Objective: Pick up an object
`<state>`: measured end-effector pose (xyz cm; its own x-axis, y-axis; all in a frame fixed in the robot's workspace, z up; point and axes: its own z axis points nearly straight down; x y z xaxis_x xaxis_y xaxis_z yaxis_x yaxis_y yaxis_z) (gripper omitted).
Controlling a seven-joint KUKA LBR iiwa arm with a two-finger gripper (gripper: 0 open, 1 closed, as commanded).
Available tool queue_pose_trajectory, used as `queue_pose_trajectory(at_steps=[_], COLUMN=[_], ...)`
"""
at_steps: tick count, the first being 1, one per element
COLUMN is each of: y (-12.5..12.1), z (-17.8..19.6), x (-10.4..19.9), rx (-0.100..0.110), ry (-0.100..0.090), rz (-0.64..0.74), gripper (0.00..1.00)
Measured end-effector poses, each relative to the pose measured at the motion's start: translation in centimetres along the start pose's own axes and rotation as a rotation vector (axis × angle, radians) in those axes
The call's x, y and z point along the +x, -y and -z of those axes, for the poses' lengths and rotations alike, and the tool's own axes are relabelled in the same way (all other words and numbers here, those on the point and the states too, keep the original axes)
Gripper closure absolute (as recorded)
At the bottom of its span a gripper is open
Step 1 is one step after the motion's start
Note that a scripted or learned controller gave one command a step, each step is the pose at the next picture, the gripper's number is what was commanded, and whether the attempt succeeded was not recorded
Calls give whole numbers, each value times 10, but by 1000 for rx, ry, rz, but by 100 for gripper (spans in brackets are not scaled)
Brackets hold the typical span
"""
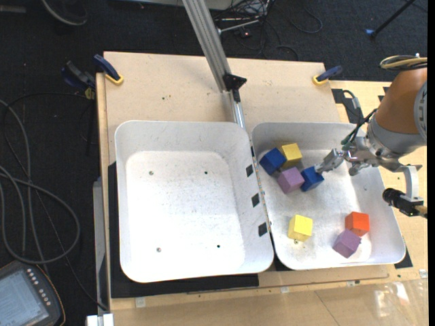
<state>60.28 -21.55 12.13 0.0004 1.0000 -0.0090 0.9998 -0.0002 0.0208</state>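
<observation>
Blue cube (312, 178) — the smaller of two blue ones — sits in the right-hand white bin (380, 250), toward its upper middle. The pincer (331, 162) reaches in from the right and hangs just up and to the right of this cube, its tip almost touching the cube's upper corner. Whether the tip is spread or closed cannot be told at this size, and nothing can be seen held in it.

From the pincer, the cube lies down and to the left, very close. A purple cube (291, 179) touches the blue cube's left side, and above that sit a larger blue cube (272, 160) and a yellow cube (291, 153), pressed together. So the cluster crowds the left and upper-left — open bin floor lies only to the cube's right and below it.

Well apart, near the bin's lower edge, are a second yellow cube (300, 227), an orange cube (357, 222) and another purple cube (346, 243). The left bin (136, 141) lies beside it on the tabletop (170, 87).

A likely risk: closing on the blue cube may nudge the purple neighbour.
</observation>
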Motion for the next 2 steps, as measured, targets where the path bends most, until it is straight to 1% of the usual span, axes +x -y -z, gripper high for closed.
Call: queue_pose_trajectory(at_steps=[1,2], y=[-1,-6], z=[9,73], x=[1,2], rx=[-3,12], ry=[-1,-5], rz=[1,4], gripper=[100,100])
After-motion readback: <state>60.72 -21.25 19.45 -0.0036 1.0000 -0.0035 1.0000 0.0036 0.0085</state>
